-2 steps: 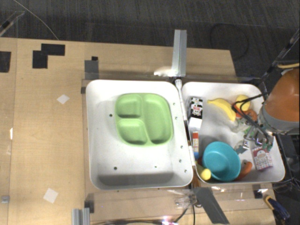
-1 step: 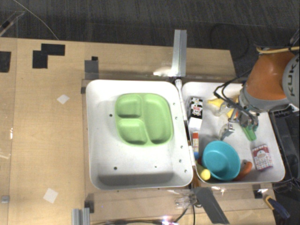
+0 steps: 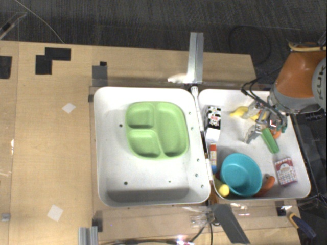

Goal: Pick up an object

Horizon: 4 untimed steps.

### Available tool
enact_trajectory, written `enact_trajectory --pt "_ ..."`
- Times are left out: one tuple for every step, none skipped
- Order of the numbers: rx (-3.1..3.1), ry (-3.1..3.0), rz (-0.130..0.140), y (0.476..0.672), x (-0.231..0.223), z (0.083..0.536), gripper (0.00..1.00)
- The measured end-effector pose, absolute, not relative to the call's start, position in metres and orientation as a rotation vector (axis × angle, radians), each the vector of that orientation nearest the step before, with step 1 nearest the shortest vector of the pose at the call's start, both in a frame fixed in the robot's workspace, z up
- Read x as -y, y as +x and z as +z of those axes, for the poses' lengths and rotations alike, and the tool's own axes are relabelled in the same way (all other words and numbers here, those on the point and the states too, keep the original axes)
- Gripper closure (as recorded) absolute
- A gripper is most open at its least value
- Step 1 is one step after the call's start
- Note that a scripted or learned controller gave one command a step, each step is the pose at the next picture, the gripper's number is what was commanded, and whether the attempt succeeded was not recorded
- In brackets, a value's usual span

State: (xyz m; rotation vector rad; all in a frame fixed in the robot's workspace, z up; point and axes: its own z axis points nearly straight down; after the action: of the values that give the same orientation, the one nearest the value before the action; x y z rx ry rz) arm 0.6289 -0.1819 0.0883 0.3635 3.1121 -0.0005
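The jaws [image 3: 259, 126] hang low in the right bin [image 3: 301, 152]; whether they are apart or together cannot be told. A green marker [image 3: 270, 140] lies just beneath. A clean pick means descending straight, centred across its narrow width.

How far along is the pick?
Done: the arm has reached over the right bin, gripper low among the clutter beside the green marker. In hand: nothing visibly between its fingers. Left: grasp and lift; the blue bowl and green tray lie untouched.
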Motion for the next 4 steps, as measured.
enact_trajectory --pt "-3.064 0.642 0.000 0.580 0.206 0.089 0.00" --pt "-3.057 0.662 0.001 0.595 0.187 0.089 0.00" --pt "-2.985 0.938 0.001 0.583 0.176 0.089 0.00" --pt "-2.964 1.002 0.006 0.590 0.128 0.089 0.00"
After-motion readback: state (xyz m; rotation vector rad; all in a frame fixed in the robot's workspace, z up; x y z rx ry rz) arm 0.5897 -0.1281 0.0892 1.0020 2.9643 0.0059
